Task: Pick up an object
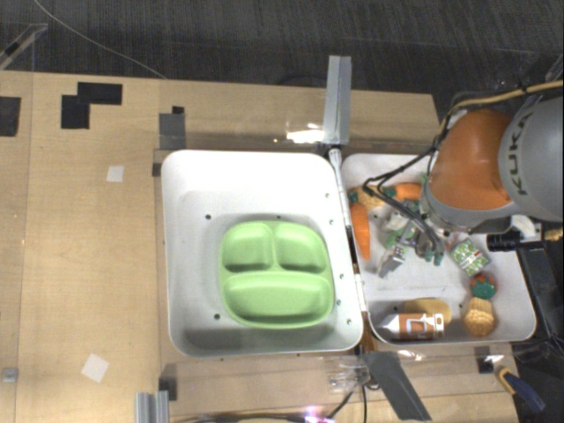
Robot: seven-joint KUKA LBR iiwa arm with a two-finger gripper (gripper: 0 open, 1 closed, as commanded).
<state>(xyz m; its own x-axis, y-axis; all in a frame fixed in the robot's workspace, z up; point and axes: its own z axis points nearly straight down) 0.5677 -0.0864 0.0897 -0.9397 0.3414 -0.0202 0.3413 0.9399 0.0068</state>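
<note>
Arm: we see the grey arm [502, 166] with its orange band reaching in from the right, wrist poised over the far half of the right bin [529, 329].

Claw: the claw [407, 247] hangs low among the clutter in the middle of the right bin. Its metal fingers [390, 260] point down and to the left.

Claw state: we cannot tell whether it is open or closed; cables and the wrist body mask the gap. We see nothing clearly held between its fingers, so we record no grasp.

Candidate objects: all lie in the right bin. An orange carrot [360, 227] lies along the left wall, just beside the claw. A brown bottle [420, 318] lies on its side near the front wall. A tan round item [479, 317] sits to the right of the bottle, and a small green-and-white packet [468, 256] lies close under the wrist.

Left bin: the left bin [189, 236] holds a green divided plate [277, 273], flat and centred, well apart from the claw.

Why so placed: we judge that the arm descends into the right bin because the small graspable things are gathered there; the plate is broad and flat, a poor fit for two fingers.

Stage: our reading is that the pick is at the descent or closing step, not yet a lift.

Risk: the items lie crowded, so the fingers may nudge a neighbour or close on nothing.

Tabletop: the wooden tabletop [79, 263] carries both bins side by side.
</note>
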